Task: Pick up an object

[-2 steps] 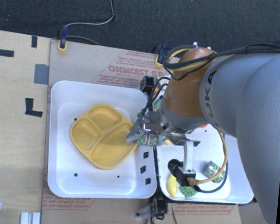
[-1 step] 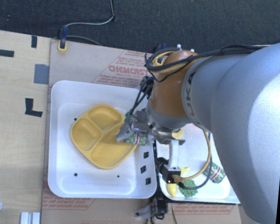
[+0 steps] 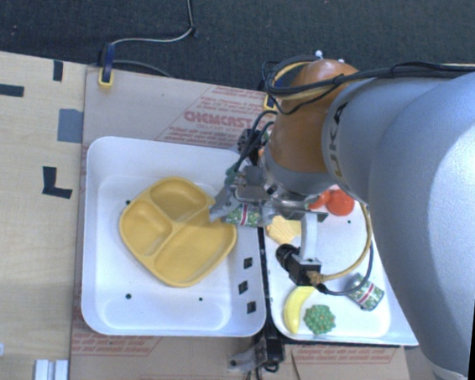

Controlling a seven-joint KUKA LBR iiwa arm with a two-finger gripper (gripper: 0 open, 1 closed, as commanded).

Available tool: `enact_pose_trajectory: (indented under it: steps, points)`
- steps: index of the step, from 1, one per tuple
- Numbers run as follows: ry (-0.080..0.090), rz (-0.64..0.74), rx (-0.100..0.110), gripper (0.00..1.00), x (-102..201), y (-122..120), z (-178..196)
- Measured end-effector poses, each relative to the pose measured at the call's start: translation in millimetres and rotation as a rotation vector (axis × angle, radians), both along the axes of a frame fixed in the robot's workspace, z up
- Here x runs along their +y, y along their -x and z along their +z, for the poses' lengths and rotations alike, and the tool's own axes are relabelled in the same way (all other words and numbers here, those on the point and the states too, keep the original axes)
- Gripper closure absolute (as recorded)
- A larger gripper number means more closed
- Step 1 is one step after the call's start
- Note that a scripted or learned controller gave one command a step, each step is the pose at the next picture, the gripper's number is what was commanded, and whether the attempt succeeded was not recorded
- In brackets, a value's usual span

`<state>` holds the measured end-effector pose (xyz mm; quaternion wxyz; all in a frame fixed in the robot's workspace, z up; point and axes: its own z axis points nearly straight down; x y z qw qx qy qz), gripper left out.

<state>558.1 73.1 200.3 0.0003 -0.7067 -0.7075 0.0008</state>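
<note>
Yellow divided plate lies under the jaws; whether they grip the green-patterned object, I cannot tell.

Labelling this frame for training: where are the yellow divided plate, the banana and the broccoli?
yellow divided plate (image 3: 174,233): camera view, on its middle ridge.
banana (image 3: 295,307): camera view, mid-body.
broccoli (image 3: 319,319): camera view, on the green crown.

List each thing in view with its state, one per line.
Plate: yellow, divided, lying flat in the left bin, nothing on it.
Gripper: low over the plate's right rim, something small and green-patterned at its tip; grip unclear.
Banana: lying in the right bin.
Broccoli: resting beside the banana.
Can: on its side, right bin.
Red thing: partly behind the arm.
</note>
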Motion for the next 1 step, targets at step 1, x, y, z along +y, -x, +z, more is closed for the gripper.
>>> enact_pose_trajectory:
  steps: [1]
  points:
    - [-0.001, 0.001, 0.001, 1.00, 25.5, 47.0, 32.3]
